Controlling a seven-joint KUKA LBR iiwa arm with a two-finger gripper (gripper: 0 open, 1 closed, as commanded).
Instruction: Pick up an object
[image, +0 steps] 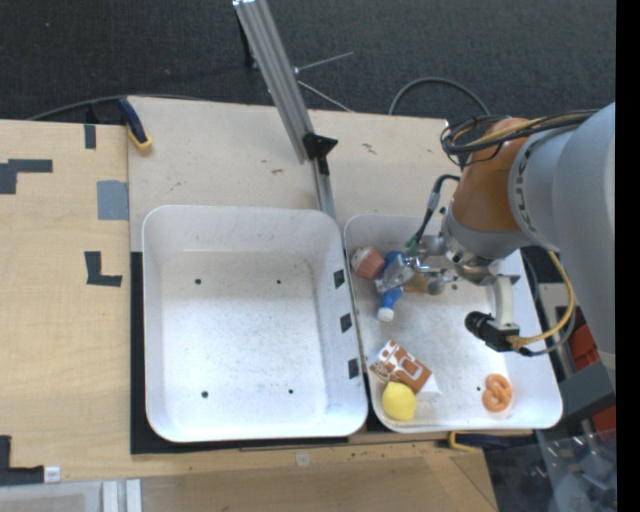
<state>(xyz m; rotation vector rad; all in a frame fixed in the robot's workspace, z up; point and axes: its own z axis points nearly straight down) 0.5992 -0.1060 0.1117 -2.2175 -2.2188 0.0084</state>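
Now we take the blue-and-white bottle (389, 288) as our landmark: it lies in the right bin (455, 405), near the bin's far left corner, its long axis running from upper right down to its white cap at lower left. Our hand (432, 262) sits just to the bottle's upper right, almost on that same line. Whether the hand is apart or together we cannot tell. A brown block (369, 263) lies just left of the bottle's upper end

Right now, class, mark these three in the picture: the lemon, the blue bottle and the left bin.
lemon (398, 402), camera view, middle of its yellow skin.
blue bottle (392, 287), camera view, on its blue body.
left bin (240, 213), camera view, on its far rim.
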